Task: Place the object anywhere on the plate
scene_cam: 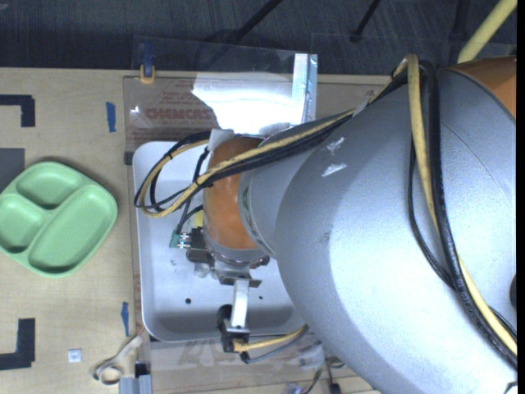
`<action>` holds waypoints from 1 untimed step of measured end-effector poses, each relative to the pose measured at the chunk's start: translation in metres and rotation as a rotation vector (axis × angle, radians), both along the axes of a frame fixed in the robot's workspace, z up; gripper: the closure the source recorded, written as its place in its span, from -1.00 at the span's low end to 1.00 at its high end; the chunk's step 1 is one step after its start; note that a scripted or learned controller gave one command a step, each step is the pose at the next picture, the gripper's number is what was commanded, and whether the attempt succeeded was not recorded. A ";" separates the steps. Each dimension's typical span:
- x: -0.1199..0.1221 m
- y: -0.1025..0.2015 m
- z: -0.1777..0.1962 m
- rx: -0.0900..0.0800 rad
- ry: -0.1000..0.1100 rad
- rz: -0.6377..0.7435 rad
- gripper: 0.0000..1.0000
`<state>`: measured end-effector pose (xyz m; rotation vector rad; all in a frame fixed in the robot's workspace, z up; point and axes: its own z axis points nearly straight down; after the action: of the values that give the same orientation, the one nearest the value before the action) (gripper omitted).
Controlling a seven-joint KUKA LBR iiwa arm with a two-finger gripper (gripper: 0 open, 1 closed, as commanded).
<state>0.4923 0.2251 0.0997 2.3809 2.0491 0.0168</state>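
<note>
A light green plate (72, 225) with three compartments lies on the wooden bench at the far left, outside the bins, and nothing lies in it. My gripper (223, 263) hangs below the orange wrist band, low over the white bin (164, 295) in the middle of the view. The wrist covers it from above. The bulky grey arm hides the right half of this bin and everything to the right of it. On the bare bin floor that shows I see only small dark spots.
A clear plastic panel (221, 97) stands at the bin's far edge. Yellow and black cables (168, 189) loop over the bin's left part. A beige strap (115, 369) lies at the bench's near edge. Open bench separates bin and plate.
</note>
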 end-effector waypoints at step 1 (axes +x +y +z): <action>0.054 0.001 0.010 -0.007 0.010 -0.162 1.00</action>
<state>0.5467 0.2262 0.1097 2.5396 1.8503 -0.0024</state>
